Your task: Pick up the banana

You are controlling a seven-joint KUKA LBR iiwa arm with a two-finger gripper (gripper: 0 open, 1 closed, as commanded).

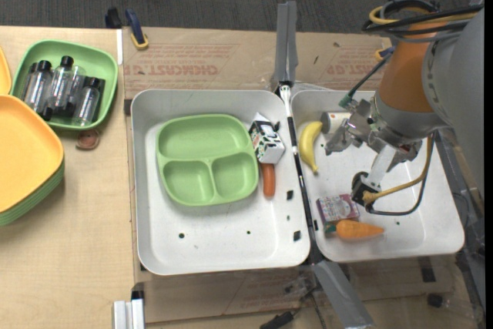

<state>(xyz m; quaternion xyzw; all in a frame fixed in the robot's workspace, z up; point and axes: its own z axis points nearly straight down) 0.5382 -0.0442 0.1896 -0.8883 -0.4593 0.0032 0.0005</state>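
Observation:
A yellow banana (309, 145) lies against the left wall of the right bin (439, 235), curved and roughly upright in the view. My gripper (339, 136) hangs over the right bin just to the right of the banana, at about its height. The grey arm with its orange band (404, 81) reaches in behind it. The banana lies free on the bin floor, apart from the gripper.
An orange carrot (359, 229) and a purple packet (336, 206) lie at the right bin's front. The left bin (216, 243) holds a green divided plate (208, 159), a black-and-white cube (266, 141) and a red sausage (269, 180). A green tray of bottles (65, 85) and yellow plates (23, 158) sit far left.

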